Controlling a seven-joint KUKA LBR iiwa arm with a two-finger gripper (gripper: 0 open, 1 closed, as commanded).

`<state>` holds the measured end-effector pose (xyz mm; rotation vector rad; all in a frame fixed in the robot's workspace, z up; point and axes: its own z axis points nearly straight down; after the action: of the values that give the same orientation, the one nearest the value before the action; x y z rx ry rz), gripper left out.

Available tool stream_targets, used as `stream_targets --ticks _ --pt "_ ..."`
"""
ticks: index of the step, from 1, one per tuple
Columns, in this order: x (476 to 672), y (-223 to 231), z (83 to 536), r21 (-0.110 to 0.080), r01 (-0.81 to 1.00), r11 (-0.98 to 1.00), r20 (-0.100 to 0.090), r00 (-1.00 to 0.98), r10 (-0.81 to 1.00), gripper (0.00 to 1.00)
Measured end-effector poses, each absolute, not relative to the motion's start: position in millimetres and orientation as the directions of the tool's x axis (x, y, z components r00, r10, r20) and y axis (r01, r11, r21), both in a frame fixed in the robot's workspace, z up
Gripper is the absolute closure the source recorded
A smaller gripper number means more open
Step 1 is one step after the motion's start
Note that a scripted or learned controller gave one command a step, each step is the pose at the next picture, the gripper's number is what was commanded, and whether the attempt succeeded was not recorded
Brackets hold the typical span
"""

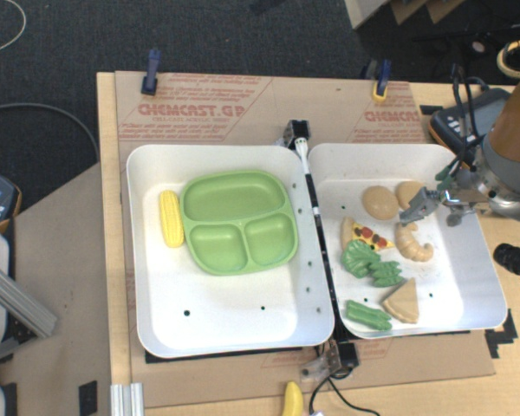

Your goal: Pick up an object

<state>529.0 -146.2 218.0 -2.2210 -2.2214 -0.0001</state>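
Glossy green plastic tray [239, 221] and smooth white plastic bins [160, 315] on matt brown board [191, 102].

Robot arm above the right bin of toy food

The grey two-finger gripper [426, 204] hangs over the curved tan plastic croissant [413, 243]; the green divided plastic plate [238, 222] lies in the left white bin [147, 258].

Directly beneath and just left of the gripper [429, 204], the croissant [413, 243], bread rolls [381, 202] and pizza slice [365, 234] crowd the right bin [468, 310]. Nearer the camera, broccoli [370, 264], a sandwich wedge [402, 302] and a green pod [367, 315] block that corner. Far left, the other bin's [243, 319] near floor lies open beyond the green divided tray [238, 221] and corn cob [170, 217].
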Motion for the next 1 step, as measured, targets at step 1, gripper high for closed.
stream_targets --ticks 1 --pt "552.9 -221.6 202.2 0.004 1.000 -0.004 -0.005 0.004 1.000 0.00"
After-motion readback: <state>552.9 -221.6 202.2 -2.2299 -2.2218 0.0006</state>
